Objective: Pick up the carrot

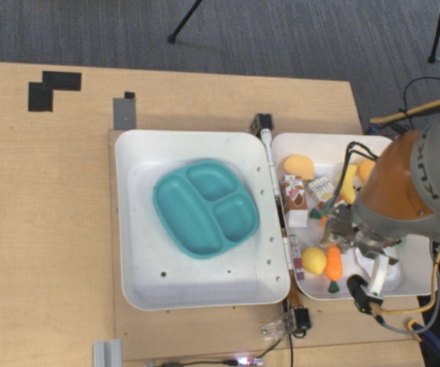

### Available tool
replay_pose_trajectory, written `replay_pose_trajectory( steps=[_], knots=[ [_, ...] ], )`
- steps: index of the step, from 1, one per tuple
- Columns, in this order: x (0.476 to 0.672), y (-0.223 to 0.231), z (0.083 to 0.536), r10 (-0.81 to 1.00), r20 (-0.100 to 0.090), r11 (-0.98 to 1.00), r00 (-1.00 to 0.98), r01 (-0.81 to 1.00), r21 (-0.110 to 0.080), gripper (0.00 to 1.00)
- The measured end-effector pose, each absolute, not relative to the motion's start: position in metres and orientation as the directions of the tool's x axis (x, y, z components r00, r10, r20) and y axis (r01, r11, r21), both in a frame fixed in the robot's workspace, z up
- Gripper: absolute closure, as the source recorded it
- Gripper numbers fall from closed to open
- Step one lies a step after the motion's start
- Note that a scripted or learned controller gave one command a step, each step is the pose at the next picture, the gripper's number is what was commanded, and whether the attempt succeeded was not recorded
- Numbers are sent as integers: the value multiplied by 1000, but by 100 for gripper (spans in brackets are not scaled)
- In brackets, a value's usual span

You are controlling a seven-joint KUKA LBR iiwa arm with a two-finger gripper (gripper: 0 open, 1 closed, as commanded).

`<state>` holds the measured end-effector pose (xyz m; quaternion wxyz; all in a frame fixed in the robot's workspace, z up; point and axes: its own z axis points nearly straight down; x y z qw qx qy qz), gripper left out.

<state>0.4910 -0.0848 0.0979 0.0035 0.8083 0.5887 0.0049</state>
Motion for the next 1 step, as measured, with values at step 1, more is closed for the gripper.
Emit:
replay_pose_trajectory(
  steps=[1],
  knots=[
    [520,-40,215,871,2,-490,490,871,2,100]
  ],
)
